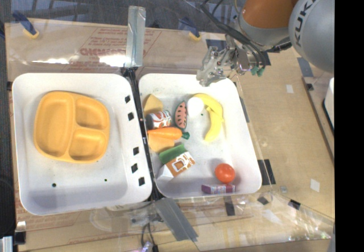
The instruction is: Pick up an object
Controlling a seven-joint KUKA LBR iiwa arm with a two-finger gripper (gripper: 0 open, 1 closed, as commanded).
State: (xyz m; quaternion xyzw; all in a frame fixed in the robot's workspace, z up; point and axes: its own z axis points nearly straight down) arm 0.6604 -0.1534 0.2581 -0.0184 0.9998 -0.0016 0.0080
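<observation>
Banana (211, 119) below raised hand (211, 73)

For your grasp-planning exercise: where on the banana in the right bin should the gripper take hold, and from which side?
Grip the banana at mid-length, coming from above, fingers across its narrow width. It lies flat and curved, with bare bin floor on its right; the white egg-like object crowds its upper left.

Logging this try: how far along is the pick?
Nothing looks picked yet: the banana, carrot and tomato all lie in the right bin. In hand: the end effector hangs above that bin's far rim, carrying nothing visible. Left: descend, grasp and lift.
</observation>
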